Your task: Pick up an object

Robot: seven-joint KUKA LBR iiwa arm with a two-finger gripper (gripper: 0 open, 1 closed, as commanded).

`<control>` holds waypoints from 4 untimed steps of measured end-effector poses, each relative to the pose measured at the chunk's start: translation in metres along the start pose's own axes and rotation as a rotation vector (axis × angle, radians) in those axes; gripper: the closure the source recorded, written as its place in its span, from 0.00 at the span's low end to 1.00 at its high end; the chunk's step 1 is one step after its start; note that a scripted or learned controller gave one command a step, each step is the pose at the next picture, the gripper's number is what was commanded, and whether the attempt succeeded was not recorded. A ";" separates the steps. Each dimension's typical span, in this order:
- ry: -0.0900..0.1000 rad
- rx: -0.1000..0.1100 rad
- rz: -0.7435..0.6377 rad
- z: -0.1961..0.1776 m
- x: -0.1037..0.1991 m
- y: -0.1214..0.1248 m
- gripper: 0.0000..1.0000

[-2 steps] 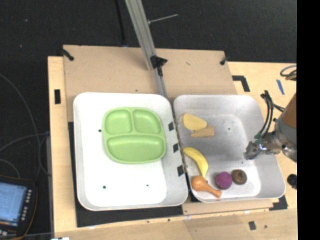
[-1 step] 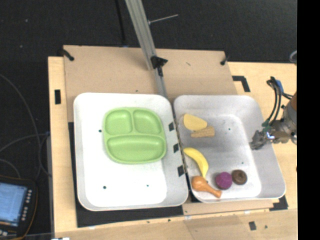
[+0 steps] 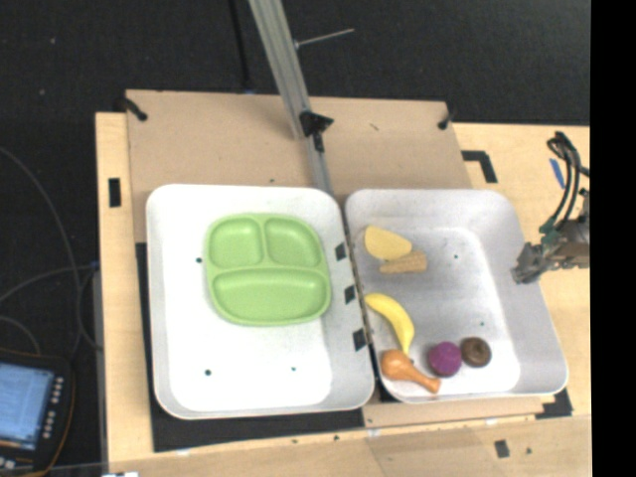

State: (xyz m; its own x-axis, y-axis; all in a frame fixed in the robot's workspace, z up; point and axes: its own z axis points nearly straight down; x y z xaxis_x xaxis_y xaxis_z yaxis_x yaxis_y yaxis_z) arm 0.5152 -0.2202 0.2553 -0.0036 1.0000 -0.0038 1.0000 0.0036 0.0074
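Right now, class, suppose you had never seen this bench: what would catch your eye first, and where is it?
The bright green divided plate stands out first, lying alone in the left bin. Next comes the cluster of toy food along the right bin's left and near sides: a yellow banana, an orange drumstick, a purple ball and a brown doughnut. The gripper hangs at that bin's right rim.
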 end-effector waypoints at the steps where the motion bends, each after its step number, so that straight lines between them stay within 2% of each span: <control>1: 0.004 0.005 -0.004 0.009 0.056 0.016 1.00; 2: 0.005 0.007 -0.004 0.019 0.111 0.032 1.00; 4: 0.005 0.005 -0.004 -0.001 0.216 0.057 1.00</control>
State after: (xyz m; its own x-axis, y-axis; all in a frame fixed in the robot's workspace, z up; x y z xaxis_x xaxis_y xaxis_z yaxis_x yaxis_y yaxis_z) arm 0.5713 -0.0036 0.2563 -0.0079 1.0000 0.0015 1.0000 0.0079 0.0022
